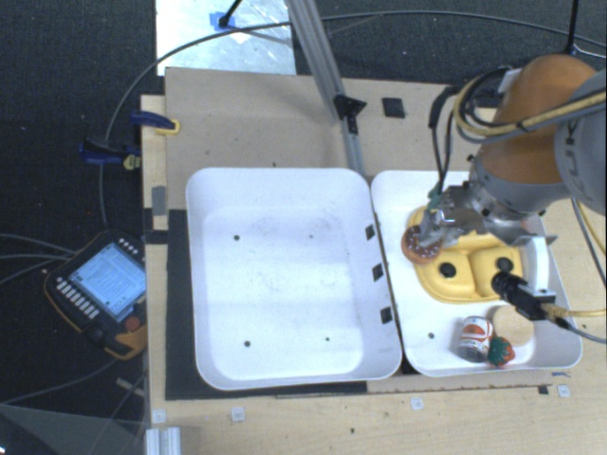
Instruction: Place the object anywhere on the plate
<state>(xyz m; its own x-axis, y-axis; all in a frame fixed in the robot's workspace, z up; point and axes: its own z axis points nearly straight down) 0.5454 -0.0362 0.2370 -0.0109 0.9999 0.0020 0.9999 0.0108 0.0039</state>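
Over the right bin (569,349), the gripper (429,233) sits on the yellow plate's (465,278) ten o'clock edge, touching a brown ring (417,246); I cannot tell its grip.

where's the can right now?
In the camera view the can sits in the right bin, near its front edge, just below the yellow plate and touching a small red-and-green item on its right.

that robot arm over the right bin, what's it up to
The arm reaches in from the right, its gripper low over the yellow plate in the right bin. A small brownish round object sits at the plate's left edge, right under the gripper. Whether it is held is unclear. A can and a small red and green item lie nearer the bin's front.
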